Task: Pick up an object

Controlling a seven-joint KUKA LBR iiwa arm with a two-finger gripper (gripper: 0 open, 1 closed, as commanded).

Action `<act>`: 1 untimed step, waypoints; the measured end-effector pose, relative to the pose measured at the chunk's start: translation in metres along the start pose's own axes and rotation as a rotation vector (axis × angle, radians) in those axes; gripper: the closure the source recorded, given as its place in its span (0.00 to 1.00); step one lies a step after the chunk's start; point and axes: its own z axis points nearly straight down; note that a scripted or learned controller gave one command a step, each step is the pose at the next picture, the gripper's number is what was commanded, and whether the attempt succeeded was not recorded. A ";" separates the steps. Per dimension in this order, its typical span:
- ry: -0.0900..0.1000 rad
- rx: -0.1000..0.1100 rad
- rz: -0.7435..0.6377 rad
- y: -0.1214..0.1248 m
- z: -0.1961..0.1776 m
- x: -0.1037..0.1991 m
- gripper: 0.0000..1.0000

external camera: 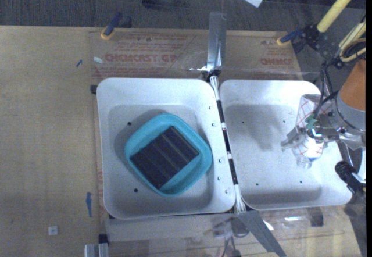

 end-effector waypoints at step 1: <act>-0.003 -0.005 0.032 0.043 0.019 -0.036 0.00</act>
